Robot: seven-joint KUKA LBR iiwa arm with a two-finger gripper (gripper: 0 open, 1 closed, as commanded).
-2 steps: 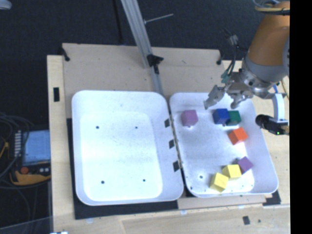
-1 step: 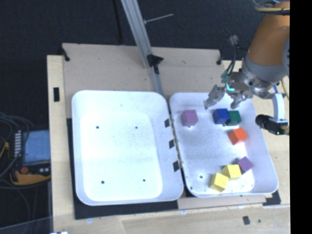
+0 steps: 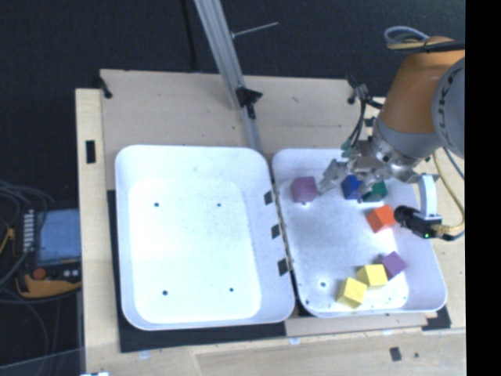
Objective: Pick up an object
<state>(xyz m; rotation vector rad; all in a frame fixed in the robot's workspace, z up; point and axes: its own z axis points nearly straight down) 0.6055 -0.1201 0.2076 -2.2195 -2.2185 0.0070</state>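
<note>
Two shallow white bins sit side by side on the pale wooden bench (image 3: 188, 108), and you can read them from left to right. Off the bench's left edge you see a small blue-screened control box (image 3: 59, 237) with dark cables trailing around it. Next comes the left white plastic bin (image 3: 125, 163), its floor marked by a few dark dots. Above it a slanted grey metal rail (image 3: 223, 49) runs down toward the gap between the bins.

Moving into the right white plastic bin (image 3: 313, 300), you first meet a mauve-purple foam cube (image 3: 304, 189) near its upper left part, lying apart from everything else. Lower down, near the front wall, two yellow foam cubes (image 3: 362, 283) lie just beside each other, and a smaller purple block (image 3: 394, 263) touches the upper one on its right side.

Above those, the gripper (image 3: 354, 180) hangs low over the bin's upper part, beneath the grey-and-orange arm (image 3: 415, 92). A blue block (image 3: 350, 186) and a green block (image 3: 379, 189) lie right at the fingertips — you cannot tell from this angle whether either is between them, nor how wide the jaws stand. An orange foam cube (image 3: 381, 218) lies just below and to the right of the gripper, clear of it.
</note>
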